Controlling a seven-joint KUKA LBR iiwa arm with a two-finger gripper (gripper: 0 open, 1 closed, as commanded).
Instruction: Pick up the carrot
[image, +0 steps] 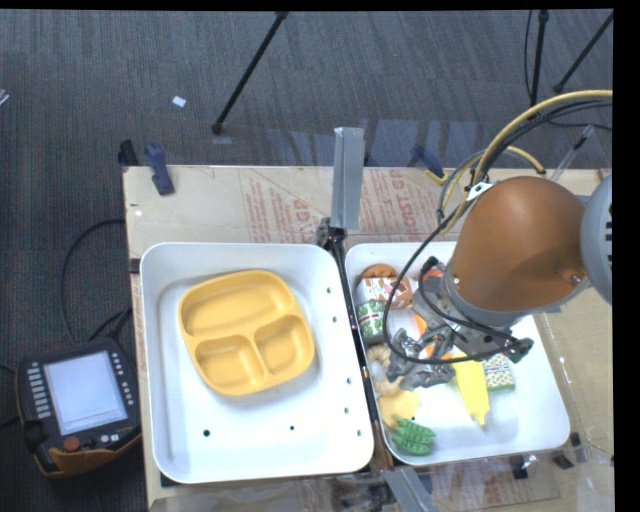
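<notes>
Here, on the floor at the far left, a teach pendant lies beside the bench. The left bin holds a yellow divided plate, well apart from the action. Across the divider, the right bin is crowded along its left side: a small printed can with a round brownish item just beyond it, a pale yellow toy nearer, and a green ridged piece at the near edge. The gripper is down among this clutter under the orange wrist band; whether its fingers are spread or pinched together I cannot tell, since the metalwork blends with the objects. A sliver of orange at the gripper, probably the carrot, shows touching or just beside the tool, mostly hidden. To the right lie a yellow corn-like piece and a small patterned block.

The likely risks: the fingers closing on a neighbouring item instead, because things are packed tightly; or the carrot slipping out, because it is gripped near an end.
</notes>
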